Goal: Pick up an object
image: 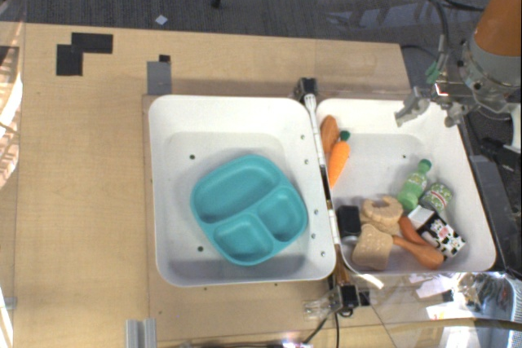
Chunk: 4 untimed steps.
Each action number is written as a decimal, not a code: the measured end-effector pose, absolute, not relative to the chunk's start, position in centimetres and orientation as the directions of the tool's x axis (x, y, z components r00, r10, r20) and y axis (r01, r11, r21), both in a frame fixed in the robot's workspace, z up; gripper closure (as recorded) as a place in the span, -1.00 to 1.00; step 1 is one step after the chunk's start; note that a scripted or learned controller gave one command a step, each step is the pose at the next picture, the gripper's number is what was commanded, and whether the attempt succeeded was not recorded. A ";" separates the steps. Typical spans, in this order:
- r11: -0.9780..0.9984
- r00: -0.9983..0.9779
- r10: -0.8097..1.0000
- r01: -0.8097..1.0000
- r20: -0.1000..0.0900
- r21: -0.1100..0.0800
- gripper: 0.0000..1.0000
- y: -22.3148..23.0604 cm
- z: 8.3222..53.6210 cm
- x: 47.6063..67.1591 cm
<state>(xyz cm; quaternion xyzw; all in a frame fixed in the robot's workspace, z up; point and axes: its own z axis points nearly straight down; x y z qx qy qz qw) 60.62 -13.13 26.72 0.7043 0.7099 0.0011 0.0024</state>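
pale wooden bench held two shallow white bins [163, 175]; grey two-finger gripper [430, 107], fingers spread and empty, hovered over the right bin's far edge, best lowered squarely over the isolated small green plastic bottle [413, 186].

The arm [499, 33] has an orange band above a grey wrist, dark cables, and two pale grey fingers [407, 112].

We see the right bin's [457, 151] objects: a carrot [338, 162] against its left wall beside a sausage [328, 129], and near the front a green bottle [414, 186], can [437, 196], doughnut [382, 212], bread [372, 247], black block [349, 220], cow-patterned carton [444, 236].
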 end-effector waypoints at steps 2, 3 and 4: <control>0.045 -0.045 0.999 0.999 -0.001 0.013 -1.00 -10.2 8.9 49.1; 0.051 -0.051 0.999 0.998 -0.001 0.023 1.00 -10.0 10.1 49.6; -0.063 0.063 0.998 0.998 0.005 0.014 1.00 -2.9 21.1 52.3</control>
